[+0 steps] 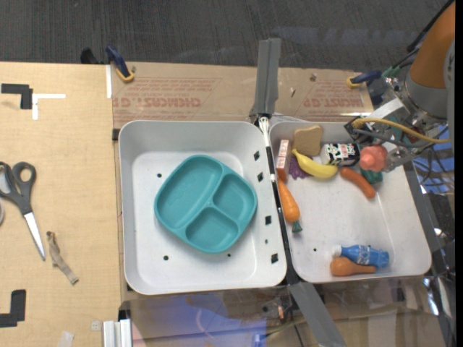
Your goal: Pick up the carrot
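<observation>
The carrot [288,202] is orange with a green stem end and lies along the left wall of the right bin [405,215], pointing from upper left to lower right. My gripper [372,139] hangs over the far right part of that bin, just above a red round fruit [373,158]. It is well to the right of the carrot and apart from it. Cables and the wrist hide its tip.
Near the carrot lie a banana [315,165], a bread slice [308,139], purple grapes [295,169] and a small dark bottle [340,152]. A red-orange sausage shape [359,182], a blue bottle [365,255] and an orange gourd [350,267] lie further right. The left bin [137,194] holds a teal divided plate [207,203].
</observation>
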`<state>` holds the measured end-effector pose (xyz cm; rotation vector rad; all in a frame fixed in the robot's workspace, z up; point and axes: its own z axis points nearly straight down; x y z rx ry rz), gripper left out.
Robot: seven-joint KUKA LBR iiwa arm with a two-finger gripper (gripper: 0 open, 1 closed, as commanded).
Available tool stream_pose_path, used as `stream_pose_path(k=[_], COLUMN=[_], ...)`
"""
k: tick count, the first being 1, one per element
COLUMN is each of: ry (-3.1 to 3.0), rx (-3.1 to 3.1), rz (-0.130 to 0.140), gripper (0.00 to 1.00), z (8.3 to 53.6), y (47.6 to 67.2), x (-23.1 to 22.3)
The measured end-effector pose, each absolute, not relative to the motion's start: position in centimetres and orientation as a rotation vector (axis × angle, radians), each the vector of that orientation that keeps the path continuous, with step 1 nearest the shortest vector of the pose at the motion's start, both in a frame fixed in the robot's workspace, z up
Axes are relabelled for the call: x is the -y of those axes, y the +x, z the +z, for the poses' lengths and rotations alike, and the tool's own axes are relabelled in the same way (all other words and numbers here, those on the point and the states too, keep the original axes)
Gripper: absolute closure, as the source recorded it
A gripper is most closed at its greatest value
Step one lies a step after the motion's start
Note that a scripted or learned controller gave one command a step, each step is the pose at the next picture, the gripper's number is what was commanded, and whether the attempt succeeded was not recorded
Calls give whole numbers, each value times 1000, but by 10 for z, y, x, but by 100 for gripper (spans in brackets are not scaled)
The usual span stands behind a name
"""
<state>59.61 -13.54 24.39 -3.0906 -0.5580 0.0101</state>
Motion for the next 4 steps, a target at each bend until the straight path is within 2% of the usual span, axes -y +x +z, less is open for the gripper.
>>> stream_pose_path(k=[1, 2, 4], ry=[-3112, -3124, -3126], rx=[433, 320, 322], rz=[6, 8, 4], gripper=[100, 100, 100], z=[234, 230, 222], y=[648, 630, 652], x=[109, 150, 168])
